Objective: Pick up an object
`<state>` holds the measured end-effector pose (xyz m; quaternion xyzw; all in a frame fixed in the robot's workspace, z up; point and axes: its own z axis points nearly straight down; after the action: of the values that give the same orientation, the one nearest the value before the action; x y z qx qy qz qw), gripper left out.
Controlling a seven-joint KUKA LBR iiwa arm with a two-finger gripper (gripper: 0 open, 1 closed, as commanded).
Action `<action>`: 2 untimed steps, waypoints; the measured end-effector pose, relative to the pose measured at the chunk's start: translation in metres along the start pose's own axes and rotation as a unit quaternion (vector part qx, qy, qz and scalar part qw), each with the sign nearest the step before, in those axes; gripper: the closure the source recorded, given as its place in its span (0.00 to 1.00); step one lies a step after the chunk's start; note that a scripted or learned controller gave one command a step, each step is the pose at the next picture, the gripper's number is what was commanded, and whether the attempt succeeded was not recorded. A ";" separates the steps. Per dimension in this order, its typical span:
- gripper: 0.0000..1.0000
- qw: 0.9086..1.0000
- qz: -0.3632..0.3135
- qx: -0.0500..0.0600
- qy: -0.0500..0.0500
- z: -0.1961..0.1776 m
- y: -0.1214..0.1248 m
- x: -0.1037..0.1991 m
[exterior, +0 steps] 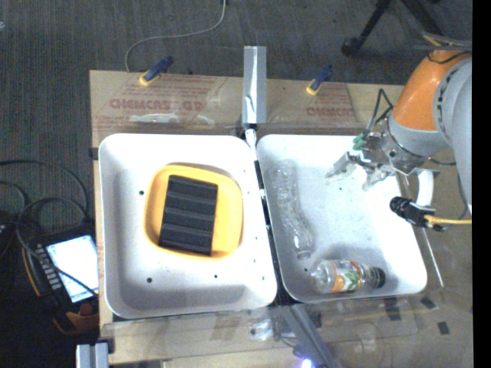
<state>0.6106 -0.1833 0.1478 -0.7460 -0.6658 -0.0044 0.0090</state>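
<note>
My gripper (355, 172) hovers over the upper right part of the right bin (337, 213), open, with nothing between its fingers. A small plastic bottle (347, 275) with a green and orange label and a dark cap lies on its side near the bin's front wall. A clear crumpled plastic bottle (290, 209) lies lengthwise along the bin's left wall. In the left bin (123, 175) rests a yellow tray-like object (230, 205) with a black ridged block (189, 214) on it. The gripper is well apart from all of these.
The arm's grey and orange wrist (430, 98) enters from the upper right. A black and yellow cable plug (414, 210) hangs over the right bin's right rim. A metal post (253, 83) stands behind the divide between the bins. Two clamps (156, 70) hold the back board.
</note>
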 end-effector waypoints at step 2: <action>0.00 0.994 -0.107 -0.002 -0.012 -0.084 -0.032 -0.011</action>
<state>0.5784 -0.1919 0.2315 -0.6702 -0.7421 0.0019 -0.0011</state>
